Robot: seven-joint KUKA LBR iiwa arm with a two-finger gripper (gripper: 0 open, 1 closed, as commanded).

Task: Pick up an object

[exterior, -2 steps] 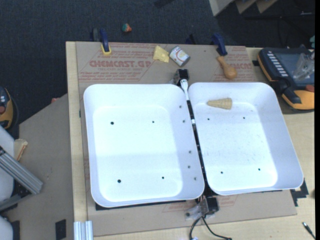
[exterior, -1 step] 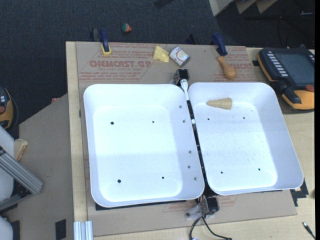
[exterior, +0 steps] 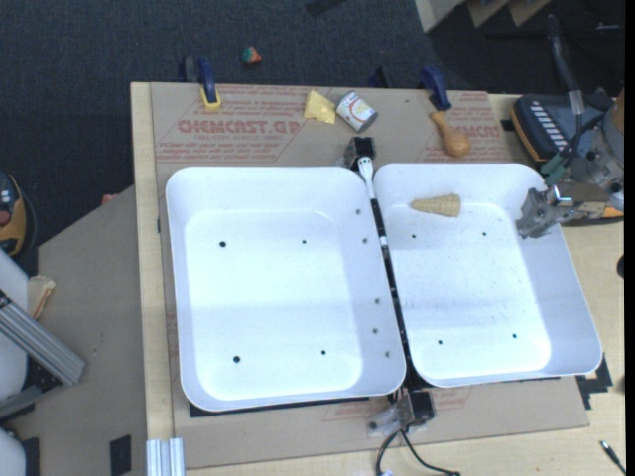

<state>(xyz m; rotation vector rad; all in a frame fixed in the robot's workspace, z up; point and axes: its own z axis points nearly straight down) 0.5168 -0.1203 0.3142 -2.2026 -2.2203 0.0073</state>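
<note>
A tan cone-shaped object (exterior: pixel 437 205) lies on its side in the right bin (exterior: pixel 486 305), near that bin's far wall. My gripper (exterior: pixel 537 216) hangs over the right bin's far right rim, well to the right of the cone and apart from it. Nothing shows in its grasp. The arm behind it runs off the right edge of the view.
The left bin (exterior: pixel 278 286) lies beside the right one. On the board behind the bins sit a yellow wedge (exterior: pixel 319 107), a small white box (exterior: pixel 356 111) and a wooden pear-shaped piece (exterior: pixel 452 138). Blue clamps (exterior: pixel 207 83) grip the board's far edge.
</note>
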